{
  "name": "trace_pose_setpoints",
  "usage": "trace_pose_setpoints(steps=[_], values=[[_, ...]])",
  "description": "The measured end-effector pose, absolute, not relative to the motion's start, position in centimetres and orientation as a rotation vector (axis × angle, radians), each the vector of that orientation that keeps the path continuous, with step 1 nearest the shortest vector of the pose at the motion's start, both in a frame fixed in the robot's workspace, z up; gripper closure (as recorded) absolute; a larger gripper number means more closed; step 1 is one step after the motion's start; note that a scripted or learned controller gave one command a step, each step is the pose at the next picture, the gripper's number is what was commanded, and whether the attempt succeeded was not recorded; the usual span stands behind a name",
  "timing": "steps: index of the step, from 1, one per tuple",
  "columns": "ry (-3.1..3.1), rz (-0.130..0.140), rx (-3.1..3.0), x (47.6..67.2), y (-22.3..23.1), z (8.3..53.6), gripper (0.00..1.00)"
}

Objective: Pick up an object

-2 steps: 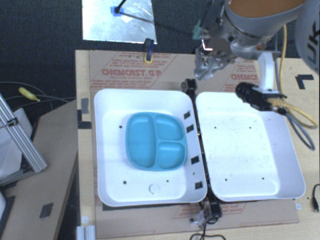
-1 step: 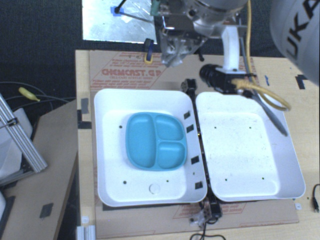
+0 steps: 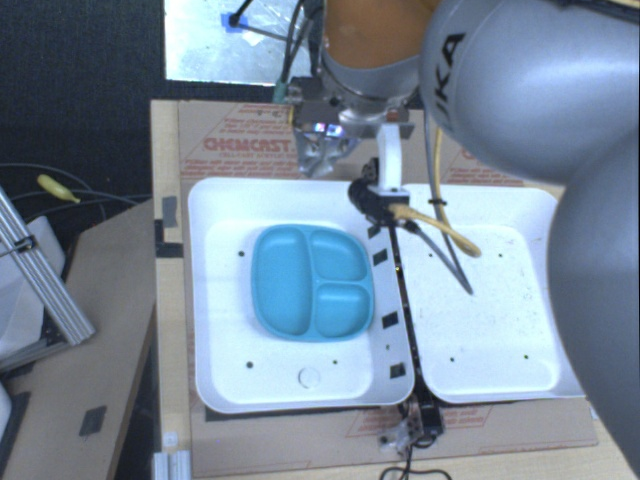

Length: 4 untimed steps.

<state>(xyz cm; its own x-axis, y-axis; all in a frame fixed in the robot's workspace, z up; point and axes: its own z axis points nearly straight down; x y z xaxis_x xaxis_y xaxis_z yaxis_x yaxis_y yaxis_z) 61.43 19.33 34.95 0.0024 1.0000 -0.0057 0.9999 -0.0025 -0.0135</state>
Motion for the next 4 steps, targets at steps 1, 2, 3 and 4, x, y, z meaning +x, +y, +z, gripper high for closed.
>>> trace_pose_setpoints(steps=[1,2,3,4], values=[[-2.218,0.004,-2.225,67.0,16.3,29.0,1.0],[-2.218,0.026,-2.206,54.7,19.2,16.0,1.0],[-2.234,-0.032,-2.224,62.0,20.1,36.9,1.0],[-2.22,0.007,-2.22,66.9,19.6,18.9,1.0]])
